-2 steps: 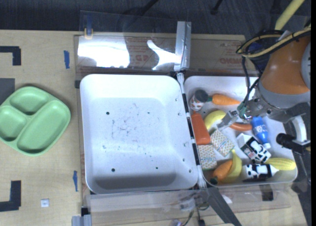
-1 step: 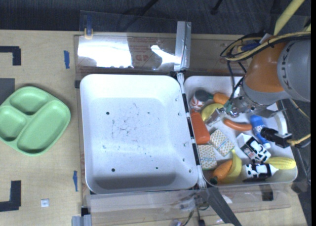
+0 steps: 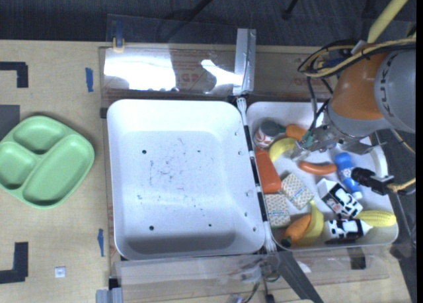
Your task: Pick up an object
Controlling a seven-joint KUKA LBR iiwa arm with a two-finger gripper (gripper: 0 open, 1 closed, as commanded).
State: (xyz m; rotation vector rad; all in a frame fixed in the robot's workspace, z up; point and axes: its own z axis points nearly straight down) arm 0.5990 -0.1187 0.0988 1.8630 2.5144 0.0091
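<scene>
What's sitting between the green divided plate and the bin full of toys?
In the camera view, the left white bin lies between the green divided plate and the right white bin.

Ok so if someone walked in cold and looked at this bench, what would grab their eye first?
Probably the right bin, crowded with colourful toy food and small items, with the grey-and-orange arm reaching down into its far side. Next, the green divided plate sitting alone on the wooden bench at far left, beside the left bin.
</scene>
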